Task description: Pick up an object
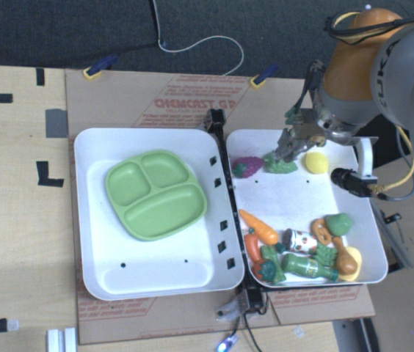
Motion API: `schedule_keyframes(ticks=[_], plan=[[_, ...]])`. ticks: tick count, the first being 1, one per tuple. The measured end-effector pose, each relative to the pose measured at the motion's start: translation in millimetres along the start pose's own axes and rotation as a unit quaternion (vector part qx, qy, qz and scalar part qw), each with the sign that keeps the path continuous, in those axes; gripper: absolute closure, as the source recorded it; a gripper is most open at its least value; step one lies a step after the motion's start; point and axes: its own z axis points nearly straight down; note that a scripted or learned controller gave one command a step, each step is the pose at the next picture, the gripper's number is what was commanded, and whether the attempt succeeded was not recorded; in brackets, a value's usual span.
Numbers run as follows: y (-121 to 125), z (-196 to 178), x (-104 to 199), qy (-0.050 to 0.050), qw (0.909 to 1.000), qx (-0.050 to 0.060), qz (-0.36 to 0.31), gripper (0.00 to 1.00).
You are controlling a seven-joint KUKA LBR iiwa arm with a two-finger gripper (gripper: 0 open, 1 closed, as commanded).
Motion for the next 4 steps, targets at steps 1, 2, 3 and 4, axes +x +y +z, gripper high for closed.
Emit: schedule_keyframes(ticks=[1,2,3,4], plan=[[-68,-96,33,0.000,1.0000,-0.004,0.000,1.00],[-137,-184,62,0.001,1.0000,-0.005,-0.001,1.00],[-136,-119,166,0.001,1.0000,0.003,-0.004,1.00],[-135,-158,221,0.001,1.0000,-0.001,-0.003,1.00]])
